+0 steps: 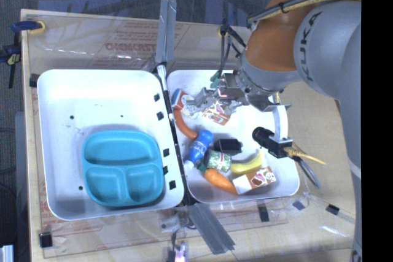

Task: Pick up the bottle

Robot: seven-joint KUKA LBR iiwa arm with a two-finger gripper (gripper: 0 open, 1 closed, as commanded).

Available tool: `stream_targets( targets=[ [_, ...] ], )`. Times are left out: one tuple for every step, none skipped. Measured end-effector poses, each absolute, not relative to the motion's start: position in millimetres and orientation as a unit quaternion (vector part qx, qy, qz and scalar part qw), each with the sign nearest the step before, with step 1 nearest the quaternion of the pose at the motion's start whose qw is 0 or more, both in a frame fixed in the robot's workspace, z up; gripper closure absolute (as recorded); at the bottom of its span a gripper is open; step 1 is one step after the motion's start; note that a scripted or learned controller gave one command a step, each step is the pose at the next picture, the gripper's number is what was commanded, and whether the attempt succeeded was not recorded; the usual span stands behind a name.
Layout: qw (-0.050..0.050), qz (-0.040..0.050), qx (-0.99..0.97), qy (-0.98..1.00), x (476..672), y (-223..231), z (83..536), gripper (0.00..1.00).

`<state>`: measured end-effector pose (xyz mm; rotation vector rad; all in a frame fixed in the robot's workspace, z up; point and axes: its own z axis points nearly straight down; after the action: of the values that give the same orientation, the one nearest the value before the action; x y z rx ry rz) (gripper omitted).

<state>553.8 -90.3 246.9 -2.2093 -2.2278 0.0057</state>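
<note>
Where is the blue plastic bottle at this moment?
The blue plastic bottle lies in the right white bin, near its left wall, between a red sausage and a green can.

Bins (61,89): both white. Tray (123,167) in left bin: plain turquoise. Right bin: bottle (199,146) blue with a white cap; carrot (219,179) orange; banana (247,164) yellow; can (218,161) green, patterned label; carton (255,180) white with red print. Arm (319,40): grey, orange band. Bench (98,40): pale tan with red lettering.
</note>
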Motion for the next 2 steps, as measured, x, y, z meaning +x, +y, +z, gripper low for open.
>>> stream_targets(
  targets=[
    [0.0,0.0007,-0.659,-0.752,556.8,-159,306,0.0],
    [0.002,0.001,-0.593,-0.805,562.2,-198,270,0.0]
  ],
)
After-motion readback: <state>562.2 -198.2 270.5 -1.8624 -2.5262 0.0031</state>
